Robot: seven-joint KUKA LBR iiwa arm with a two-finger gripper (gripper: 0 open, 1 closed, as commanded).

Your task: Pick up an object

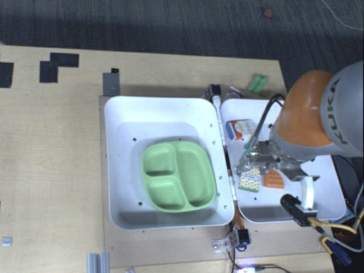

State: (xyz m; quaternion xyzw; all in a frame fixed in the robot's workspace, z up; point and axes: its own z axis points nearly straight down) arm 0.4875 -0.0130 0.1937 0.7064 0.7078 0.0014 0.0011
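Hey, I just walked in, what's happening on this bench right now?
A grey robot arm with an orange band is reaching down into the right bin, trying to pick something up. Its gripper is low over a few small items there: a patterned card, an orange piece and a small colourful box. Nothing is visibly held. The left bin holds a green divided plate, untouched.

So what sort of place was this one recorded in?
Probably a robotics lab's bin-picking bench, not a home. A wooden bench bears two white bins, one holding a green tray; a grey-and-orange arm reaches in, and cables trail nearby.
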